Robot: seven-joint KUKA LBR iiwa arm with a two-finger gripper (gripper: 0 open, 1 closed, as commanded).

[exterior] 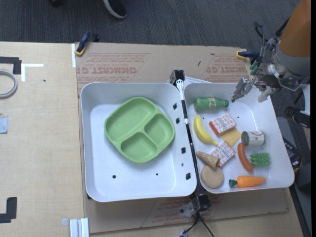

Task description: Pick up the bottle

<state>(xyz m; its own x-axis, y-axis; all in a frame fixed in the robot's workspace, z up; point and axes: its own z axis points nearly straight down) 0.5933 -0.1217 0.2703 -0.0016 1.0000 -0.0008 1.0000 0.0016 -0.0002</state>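
**Above the right bin's far rim, gripper hangs free and the bottle lies untouched**

Up at the far right corner, the gripper [252, 89] hovers over the upper edge of the right bin [276, 120], and its two fingers are spread apart with nothing between them. One fingertip [240, 91] points down toward the bin's far wall, the other sits further right. Behind it, the grey wrist and the orange band [298, 19] of the arm rise out toward the top right.

Now the bottle [211, 103]: green, lying on its side along the far end of the right bin, cap end toward the gripper, close to the divider. It's near the gripper's left fingertip but clearly apart from it.

Just below the bottle, a banana [201, 130] curves down the bin's left side, and beside that a red-and-white box [222, 124] rests above a yellow wedge [231, 137]. Further right, a small can [253, 138] lies tipped over, with a sausage [245, 158] and a green vegetable piece [260, 159] below it. A carrot [247, 181] and a round cookie [212, 177] sit at the near edge.

Over in the left bin [98, 181], a green divided plate [139, 129] lies flat, well away from the action.
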